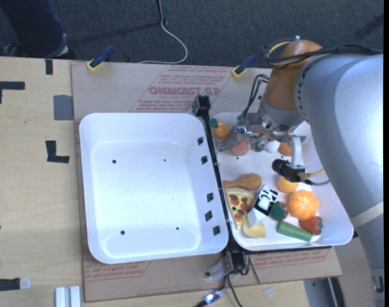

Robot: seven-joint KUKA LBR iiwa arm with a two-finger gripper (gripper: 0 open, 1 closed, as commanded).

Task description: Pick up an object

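The right bin (338, 232) holds several toy foods. Among them are a pizza slice (240, 204), a tan bread piece (245, 182), an orange (303, 204), a green cucumber (293, 230), a red pepper (313, 224) and a black-and-white block (267, 201). My gripper (253, 135) is low over the far end of this bin, under the orange wrist band. A pinkish-red piece (238, 147) lies just at its left side, and a small orange piece (221, 131) sits beyond that by the bin divider. Whether anything is gripped is hidden.
The left bin (92, 130) is a plain white tray. Both bins rest on a cardboard sheet (175, 91) on the wooden bench. The grey arm (348, 120) covers the right side of the right bin. A black cable (290, 170) loops near the wrist.
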